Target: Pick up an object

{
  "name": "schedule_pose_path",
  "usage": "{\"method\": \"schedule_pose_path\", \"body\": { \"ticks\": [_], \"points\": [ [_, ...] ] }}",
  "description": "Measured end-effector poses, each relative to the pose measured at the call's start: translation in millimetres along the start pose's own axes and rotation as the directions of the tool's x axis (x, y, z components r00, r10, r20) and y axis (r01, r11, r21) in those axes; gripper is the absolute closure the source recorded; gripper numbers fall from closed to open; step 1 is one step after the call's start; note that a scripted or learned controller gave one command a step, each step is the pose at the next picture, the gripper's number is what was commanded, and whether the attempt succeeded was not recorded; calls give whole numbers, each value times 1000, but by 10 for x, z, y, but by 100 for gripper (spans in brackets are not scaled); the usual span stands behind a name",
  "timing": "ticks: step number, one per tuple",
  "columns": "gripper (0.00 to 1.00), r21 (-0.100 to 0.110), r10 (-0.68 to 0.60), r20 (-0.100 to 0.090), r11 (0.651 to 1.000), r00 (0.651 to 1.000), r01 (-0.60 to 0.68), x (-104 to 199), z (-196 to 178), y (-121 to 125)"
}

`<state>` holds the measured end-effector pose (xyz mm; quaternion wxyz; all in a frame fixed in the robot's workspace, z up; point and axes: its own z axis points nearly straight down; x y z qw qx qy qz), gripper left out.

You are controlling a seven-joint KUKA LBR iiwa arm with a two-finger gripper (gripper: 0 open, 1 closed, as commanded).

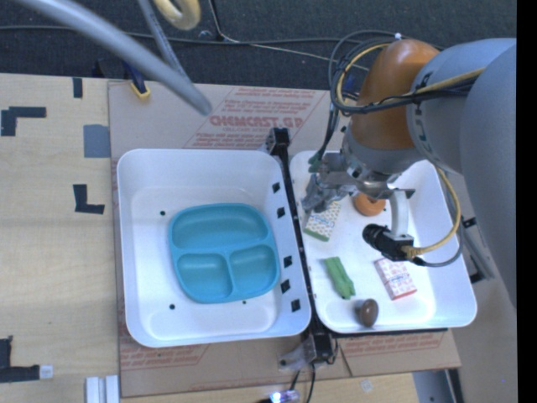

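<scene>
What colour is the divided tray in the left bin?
Light blue tray, plain, seen best in the camera view.

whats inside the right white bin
In the right white bin: a green block, a brown lump, a red-and-white packet, a speckled card. The gripper covers things behind it.

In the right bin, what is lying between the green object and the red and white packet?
Nothing: the camera view shows bare white floor of the right bin between the green object and the packet. The brown lump sits nearer the front, below that gap.

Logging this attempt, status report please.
Gripper low over right bin, grip unclear. Green block, red-white packet, brown lump loose. Nothing blocking.
</scene>
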<state>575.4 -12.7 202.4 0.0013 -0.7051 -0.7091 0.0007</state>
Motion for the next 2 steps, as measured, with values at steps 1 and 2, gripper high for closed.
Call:
{"method": "schedule_pose_path", "body": {
  "ticks": [1,2],
  "points": [
    [100,0,-1,0,1000,1000,1,572,24,-72],
    [100,-3,-2,0,1000,1000,2,1157,-168,-44]
  ]
}}
